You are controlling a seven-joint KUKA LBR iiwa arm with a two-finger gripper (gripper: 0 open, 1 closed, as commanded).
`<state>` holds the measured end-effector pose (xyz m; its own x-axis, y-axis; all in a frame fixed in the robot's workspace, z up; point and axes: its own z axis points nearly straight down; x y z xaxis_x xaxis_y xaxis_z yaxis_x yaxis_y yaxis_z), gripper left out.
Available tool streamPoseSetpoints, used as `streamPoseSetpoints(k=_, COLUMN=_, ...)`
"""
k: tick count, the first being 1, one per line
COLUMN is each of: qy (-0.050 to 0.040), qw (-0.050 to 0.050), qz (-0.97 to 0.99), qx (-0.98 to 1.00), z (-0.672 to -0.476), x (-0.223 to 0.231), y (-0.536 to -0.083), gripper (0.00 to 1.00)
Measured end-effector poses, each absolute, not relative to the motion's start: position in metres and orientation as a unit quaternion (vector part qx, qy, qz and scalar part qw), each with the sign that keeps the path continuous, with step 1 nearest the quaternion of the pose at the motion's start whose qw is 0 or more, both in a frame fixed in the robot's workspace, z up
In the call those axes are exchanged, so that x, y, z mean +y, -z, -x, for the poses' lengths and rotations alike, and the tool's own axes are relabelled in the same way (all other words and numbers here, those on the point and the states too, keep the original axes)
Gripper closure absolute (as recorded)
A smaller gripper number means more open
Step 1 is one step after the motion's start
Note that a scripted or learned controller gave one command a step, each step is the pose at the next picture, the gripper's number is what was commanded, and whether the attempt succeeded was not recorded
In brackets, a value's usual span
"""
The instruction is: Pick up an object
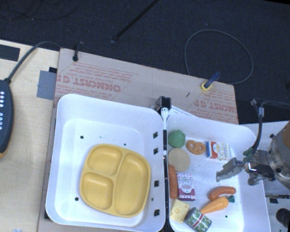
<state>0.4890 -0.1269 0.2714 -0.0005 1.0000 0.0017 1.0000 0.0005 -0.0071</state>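
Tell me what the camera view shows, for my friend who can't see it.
A grey robot arm's tool hovers over the right white bin, which holds toy food including an orange plastic carrot. The left white bin holds a yellow divided plastic tray.

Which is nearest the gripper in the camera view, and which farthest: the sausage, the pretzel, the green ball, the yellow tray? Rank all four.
From the gripper:
1. Sausage, just below it.
2. Pretzel, to its left.
3. Green ball, by the divider.
4. Yellow tray, in the left bin.
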Motion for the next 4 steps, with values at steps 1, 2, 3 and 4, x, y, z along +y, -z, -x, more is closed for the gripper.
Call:
streamPoseSetpoints(k=1, qy=-0.0038, qw=0.006, qz=0.708, qx=-0.707, z=-0.513, x=-0.177, y=-0.169, gripper=0.00)
streamPoseSetpoints(k=2, qy=0.0019, qw=-0.001, qz=0.706, qx=-0.708, z=-0.501, x=-0.185, y=-0.100, gripper=0.00)
streamPoseSetpoints(k=3, qy=0.0004, qw=-0.003, qz=0.710, qx=-0.705, z=-0.501, x=-0.189, y=-0.108, gripper=1.00)
streamPoseSetpoints(k=4, qy=0.0002, qw=-0.003, qz=0.710, qx=-0.705, z=-0.501, x=-0.188, y=-0.107, gripper=0.00)
